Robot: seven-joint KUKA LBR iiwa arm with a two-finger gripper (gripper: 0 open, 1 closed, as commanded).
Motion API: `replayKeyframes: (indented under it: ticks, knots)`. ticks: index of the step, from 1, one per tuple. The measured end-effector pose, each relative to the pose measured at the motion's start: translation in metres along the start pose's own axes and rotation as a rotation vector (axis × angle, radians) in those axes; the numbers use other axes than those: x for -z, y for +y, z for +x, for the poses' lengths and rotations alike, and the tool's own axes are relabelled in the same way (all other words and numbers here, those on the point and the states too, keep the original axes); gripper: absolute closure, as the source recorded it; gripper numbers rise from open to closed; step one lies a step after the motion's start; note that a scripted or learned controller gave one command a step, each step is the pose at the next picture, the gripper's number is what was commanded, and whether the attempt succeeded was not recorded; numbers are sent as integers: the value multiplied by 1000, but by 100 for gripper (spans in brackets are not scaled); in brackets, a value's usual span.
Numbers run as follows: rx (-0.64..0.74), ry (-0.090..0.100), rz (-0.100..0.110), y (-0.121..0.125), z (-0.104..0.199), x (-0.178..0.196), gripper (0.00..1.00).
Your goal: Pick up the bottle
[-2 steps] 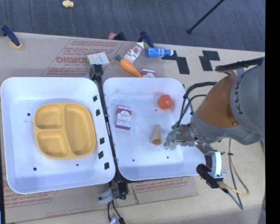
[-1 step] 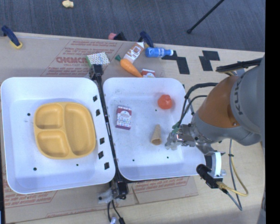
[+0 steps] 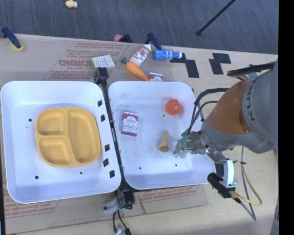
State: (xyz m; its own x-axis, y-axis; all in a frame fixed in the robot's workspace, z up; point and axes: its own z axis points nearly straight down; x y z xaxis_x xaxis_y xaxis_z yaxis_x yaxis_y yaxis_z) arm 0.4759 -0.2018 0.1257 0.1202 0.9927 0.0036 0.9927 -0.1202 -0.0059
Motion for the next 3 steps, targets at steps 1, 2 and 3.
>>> replayKeyframes:
  ticks: [1,2,3]
  knots:
    - [-116,-2,-2,0,-2,-5,100]
    - [-179,-3,-4,-1,7,13,100]
    - [-346,-1,-4,-4,37,111,100]
